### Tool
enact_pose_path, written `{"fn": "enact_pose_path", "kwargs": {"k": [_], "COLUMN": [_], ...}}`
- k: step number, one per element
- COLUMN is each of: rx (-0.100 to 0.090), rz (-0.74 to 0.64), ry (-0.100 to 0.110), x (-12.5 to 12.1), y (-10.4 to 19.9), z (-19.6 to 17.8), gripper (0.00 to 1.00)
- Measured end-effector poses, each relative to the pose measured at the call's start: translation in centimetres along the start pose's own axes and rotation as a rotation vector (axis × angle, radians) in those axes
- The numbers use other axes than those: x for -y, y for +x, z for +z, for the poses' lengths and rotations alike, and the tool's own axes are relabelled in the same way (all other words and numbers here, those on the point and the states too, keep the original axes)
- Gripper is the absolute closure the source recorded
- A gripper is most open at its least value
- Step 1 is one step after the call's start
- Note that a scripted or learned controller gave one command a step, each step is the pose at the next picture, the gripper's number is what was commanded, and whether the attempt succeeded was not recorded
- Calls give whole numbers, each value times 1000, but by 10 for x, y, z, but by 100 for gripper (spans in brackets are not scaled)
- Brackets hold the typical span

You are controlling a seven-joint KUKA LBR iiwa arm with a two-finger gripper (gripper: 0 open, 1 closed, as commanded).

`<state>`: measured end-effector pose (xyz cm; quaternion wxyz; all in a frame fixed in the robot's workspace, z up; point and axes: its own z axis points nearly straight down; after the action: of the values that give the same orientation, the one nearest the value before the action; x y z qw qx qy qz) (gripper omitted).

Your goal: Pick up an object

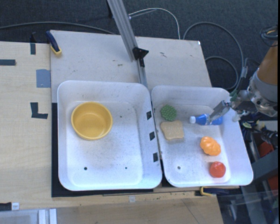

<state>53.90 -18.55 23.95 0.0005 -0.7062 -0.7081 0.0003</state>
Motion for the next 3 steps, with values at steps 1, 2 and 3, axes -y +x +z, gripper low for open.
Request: {"fn": "enact_pose_path", "kwargs": {"k": [1, 2, 3], "rx": [0, -1, 0], "rz": [0, 2, 2], "ry": [0, 6, 5], "x": [0, 10, 8], "y": [0, -5, -8], "z": [0, 53, 98], "gripper": [0, 0, 0]}}
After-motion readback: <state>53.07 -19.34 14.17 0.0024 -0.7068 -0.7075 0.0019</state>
